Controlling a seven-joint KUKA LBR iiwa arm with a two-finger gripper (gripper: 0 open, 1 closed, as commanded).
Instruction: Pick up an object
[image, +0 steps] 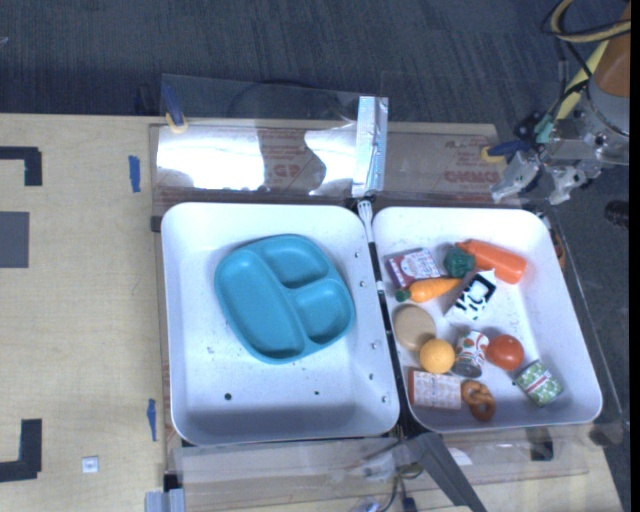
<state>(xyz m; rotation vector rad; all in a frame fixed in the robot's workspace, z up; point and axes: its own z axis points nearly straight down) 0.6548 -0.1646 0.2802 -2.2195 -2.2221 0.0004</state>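
Observation:
The right bin holds several small toy foods. Among them are a large orange carrot, a smaller carrot, a black-and-white carton, a red packet, an orange ball, a red tomato and a green can. My gripper hangs at the upper right, beyond the far edge of the right bin and apart from every object. Nothing is visibly held in it.
The left bin holds a blue divided plate. A shiny clear panel stands behind the left bin. Cables and the arm's wrist crowd the top right corner. Wooden bench surface lies to the left.

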